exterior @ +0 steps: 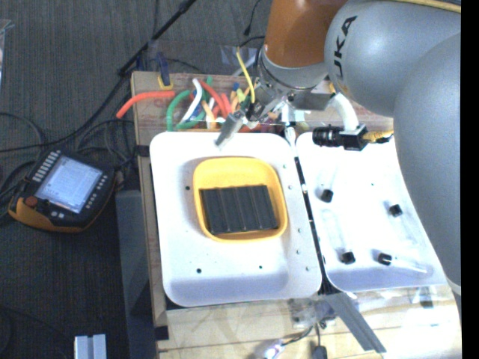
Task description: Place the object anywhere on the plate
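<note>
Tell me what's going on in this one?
A KUKA arm reaches in over two white bins. Its gripper hangs above the far rim of the left bin, just beyond a yellow plate. A dark ribbed slab lies flat on that plate. I can't tell whether the gripper holds anything. The right bin has a few small black pieces.

The scene was lit brightly and evenly from above, and the two white bins were nearly washed out, their surfaces bleached to a flat glare. A broad soft sheen was seen on the grey arm. Only faint, soft shadows were cast inside the left bin around the yellow plate. The dark floor was left dim and grainy. Fine detail was softened throughout, and the tangled cables were slightly blurred.
</note>
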Controlling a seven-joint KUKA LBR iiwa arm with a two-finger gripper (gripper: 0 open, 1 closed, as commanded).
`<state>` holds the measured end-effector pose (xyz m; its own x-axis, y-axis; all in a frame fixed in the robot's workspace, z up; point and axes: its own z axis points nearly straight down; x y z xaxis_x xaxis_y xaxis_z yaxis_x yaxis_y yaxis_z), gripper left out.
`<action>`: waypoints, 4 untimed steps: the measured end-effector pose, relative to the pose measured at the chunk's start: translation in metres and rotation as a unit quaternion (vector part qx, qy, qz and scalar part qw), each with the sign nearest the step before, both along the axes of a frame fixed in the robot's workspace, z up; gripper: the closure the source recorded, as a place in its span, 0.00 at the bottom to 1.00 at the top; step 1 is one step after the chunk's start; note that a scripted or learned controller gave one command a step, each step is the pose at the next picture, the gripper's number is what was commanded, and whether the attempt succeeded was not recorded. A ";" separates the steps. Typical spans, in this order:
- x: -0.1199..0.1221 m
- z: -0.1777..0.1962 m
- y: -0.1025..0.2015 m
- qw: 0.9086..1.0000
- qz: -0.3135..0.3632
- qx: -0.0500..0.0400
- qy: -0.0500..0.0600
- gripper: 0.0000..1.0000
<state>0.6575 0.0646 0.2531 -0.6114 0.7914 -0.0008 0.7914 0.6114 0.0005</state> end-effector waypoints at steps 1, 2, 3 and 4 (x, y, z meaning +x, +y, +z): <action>0.009 0.012 0.022 0.998 0.056 -0.002 -0.001 0.00; -0.017 -0.010 0.059 0.999 0.053 -0.001 0.000 0.00; -0.013 -0.010 0.088 0.999 0.053 0.000 0.000 0.00; -0.021 -0.015 0.109 0.999 0.035 0.002 0.001 0.00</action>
